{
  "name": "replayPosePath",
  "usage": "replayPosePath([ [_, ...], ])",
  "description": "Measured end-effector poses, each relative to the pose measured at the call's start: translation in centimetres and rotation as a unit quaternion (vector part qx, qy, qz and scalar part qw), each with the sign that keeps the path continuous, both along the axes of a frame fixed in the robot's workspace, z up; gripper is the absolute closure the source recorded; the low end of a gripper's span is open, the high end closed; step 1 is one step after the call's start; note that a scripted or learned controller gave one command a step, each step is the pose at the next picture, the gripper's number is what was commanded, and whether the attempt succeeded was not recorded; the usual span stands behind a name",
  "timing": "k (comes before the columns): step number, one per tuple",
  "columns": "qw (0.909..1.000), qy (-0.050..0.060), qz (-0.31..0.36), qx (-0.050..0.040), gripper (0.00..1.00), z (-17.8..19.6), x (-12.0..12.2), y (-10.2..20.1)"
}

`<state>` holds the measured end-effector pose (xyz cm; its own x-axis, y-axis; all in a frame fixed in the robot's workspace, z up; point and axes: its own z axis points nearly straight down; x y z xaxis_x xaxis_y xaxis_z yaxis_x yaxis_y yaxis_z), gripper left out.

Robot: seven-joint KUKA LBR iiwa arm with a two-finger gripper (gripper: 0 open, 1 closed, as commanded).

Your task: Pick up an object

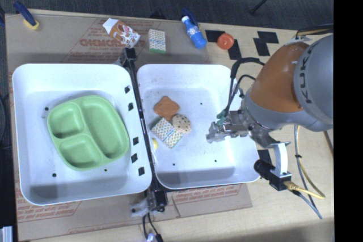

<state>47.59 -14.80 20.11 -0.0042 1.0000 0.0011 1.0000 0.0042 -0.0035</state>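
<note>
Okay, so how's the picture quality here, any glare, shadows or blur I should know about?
Camera view: lighting is even and the white bins are bright with no harsh glare; the gripper looks soft and smeared; the small items in the right bin cast only faint shadows; the floor beyond the bench is dim.

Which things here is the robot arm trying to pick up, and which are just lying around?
For the job:
gripper
brown toast-shaped piece
round cookie
patterned block
right bin

Just lying about:
green divided plate in the left bin
blue bottle
orange ball
two small packets behind the bins
</note>
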Motion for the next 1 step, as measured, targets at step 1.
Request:
replayPosePath([
  [1, 1.0000, 0.000, 0.003, 0.0004, 1.00, 1.03, 0.11, 0.05],
])
